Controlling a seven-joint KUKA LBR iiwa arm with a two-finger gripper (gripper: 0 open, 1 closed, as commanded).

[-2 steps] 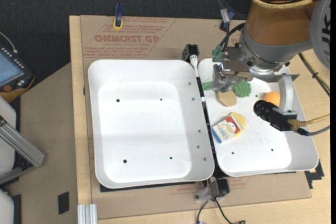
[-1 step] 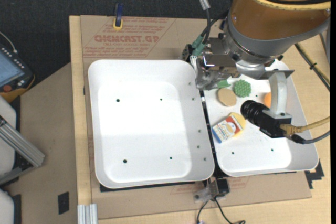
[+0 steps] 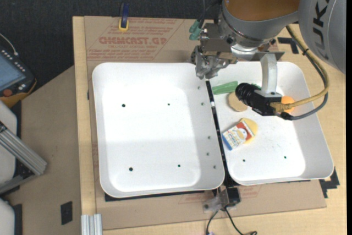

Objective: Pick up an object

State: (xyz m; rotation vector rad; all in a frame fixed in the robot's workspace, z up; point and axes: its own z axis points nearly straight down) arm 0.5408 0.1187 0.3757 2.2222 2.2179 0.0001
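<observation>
progress: pick not yet done, nothing lifted | tool (image 3: 208,70): low over the top of the divide between the two shallow white plastic bins (image 3: 104,118), grip state cannot be told | targets: flat green strip (image 3: 224,87), tan round piece (image 3: 238,103), small yellow-and-blue packet (image 3: 240,134) lying in right-hand bin | left: close on one, raise it

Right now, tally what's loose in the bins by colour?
Green: 1, a flat green piece in the right bin.
Tan: 1, a round tan piece, partly hidden.
Yellow, blue and red: 1, a small packet.
Total: 3, all in the right bin.
</observation>
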